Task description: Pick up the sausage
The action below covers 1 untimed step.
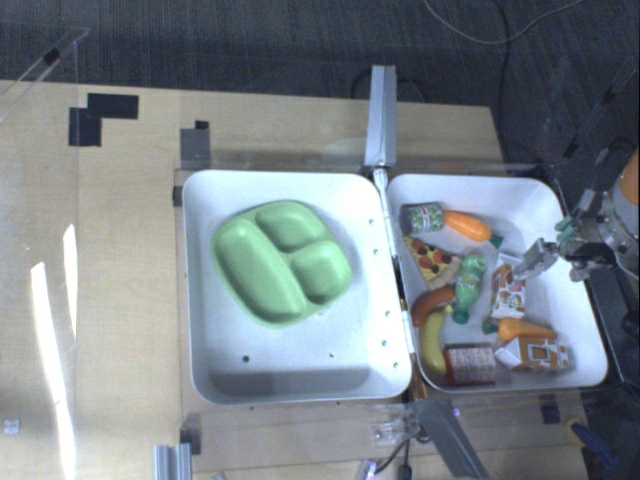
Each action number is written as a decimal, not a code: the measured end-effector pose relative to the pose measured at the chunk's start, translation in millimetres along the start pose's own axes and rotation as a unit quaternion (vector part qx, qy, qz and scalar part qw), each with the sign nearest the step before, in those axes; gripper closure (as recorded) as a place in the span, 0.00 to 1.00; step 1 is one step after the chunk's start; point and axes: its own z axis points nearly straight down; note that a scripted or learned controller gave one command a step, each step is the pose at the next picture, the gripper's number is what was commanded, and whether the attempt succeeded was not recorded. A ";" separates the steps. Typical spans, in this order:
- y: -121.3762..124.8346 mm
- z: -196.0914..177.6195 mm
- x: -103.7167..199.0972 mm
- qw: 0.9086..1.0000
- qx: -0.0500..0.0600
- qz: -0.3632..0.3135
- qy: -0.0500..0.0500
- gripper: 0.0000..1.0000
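Observation:
The sausage (431, 301) is a short reddish-brown piece lying in the right bin (575, 313), near its left wall. It rests between a pizza slice (432, 258) above it and a banana (431, 341) below it, and touches a green bottle (467, 286) on its right. My gripper (556, 264) hangs over the right side of this bin, well to the right of the sausage and above the items. Its fingers stand open with nothing between them.
The right bin also holds a green-labelled can (423, 218), a carrot (468, 226), a small carton (508, 293), a second carrot (520, 329), a juice box (541, 354) and a red packet (470, 365). A green divided plate (283, 261) lies in the left bin (205, 358).

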 end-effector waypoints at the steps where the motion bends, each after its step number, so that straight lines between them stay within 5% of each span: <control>1: 47.2 133.9 35.1 0.998 -0.013 0.063 -0.003 0.00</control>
